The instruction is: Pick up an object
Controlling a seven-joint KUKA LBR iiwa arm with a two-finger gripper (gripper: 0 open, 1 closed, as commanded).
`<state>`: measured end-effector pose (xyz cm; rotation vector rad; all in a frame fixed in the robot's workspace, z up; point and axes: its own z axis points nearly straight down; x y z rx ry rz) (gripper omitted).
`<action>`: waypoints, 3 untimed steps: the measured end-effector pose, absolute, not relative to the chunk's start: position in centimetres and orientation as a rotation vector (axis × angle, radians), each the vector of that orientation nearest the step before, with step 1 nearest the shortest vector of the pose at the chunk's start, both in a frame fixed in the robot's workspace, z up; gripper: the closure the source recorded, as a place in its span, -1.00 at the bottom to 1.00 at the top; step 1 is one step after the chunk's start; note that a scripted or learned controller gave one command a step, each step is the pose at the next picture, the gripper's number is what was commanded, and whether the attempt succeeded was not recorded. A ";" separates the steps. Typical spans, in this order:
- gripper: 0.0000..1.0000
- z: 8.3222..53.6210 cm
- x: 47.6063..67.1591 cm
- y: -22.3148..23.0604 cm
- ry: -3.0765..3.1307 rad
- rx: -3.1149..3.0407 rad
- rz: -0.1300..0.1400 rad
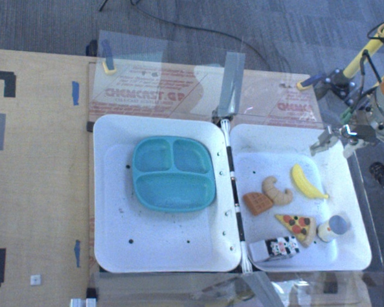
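Observation:
The right bin (354, 211) holds several toy foods. A yellow banana (307, 182) lies near its middle, with a tan croissant (278, 190) and a brown waffle piece (258, 203) to its left. A pizza slice (296, 225), a small grey and cream piece (333, 228) and a black and white box (281, 247) lie toward the front. My gripper (335, 145) hangs over the bin's back right corner, above and behind the banana. It is open, nothing sits between its fingers, and it touches none of the objects.
The left bin (105, 196) holds a teal divided plate (174, 174). Clear plastic panels (164, 83) stand behind both bins. Cables and the arm's wrist (377, 96) crowd the upper right. A wooden board (28, 172) lies to the left.

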<state>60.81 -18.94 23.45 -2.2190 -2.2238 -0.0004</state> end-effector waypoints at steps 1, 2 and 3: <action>-1.00 9.6 62.3 -19.7 -2.158 -2.288 -0.003; 1.00 10.7 62.4 -19.6 -2.163 -2.288 -0.004; 1.00 17.7 63.3 -14.1 -2.073 -2.363 -0.001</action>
